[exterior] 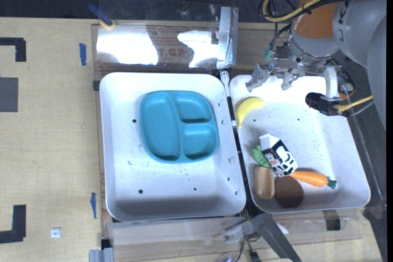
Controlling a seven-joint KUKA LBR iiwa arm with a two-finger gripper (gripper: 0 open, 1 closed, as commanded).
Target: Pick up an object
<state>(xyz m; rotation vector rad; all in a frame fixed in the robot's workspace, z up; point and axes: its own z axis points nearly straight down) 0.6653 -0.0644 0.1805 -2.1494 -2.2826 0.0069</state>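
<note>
Objects lie untouched in the right bin [344, 132]: a yellow ball [247, 108] at its upper left, a carrot [310, 178] and other items low down. Above the far edge, the hand [274, 75] hangs spread and empty, so the pick is not yet begun.

Place: a robotics lab, a test cell.
Arm [344, 15]: industrial, bare yellow cables looped over it.
Bench [43, 132]: plywood with black tape marks and blue tape tabs.
Bins [123, 187]: two, fixed side by side.
Contents: a toy carrot [310, 178] and blue tray [179, 125], props below the gripper [270, 77].
</note>
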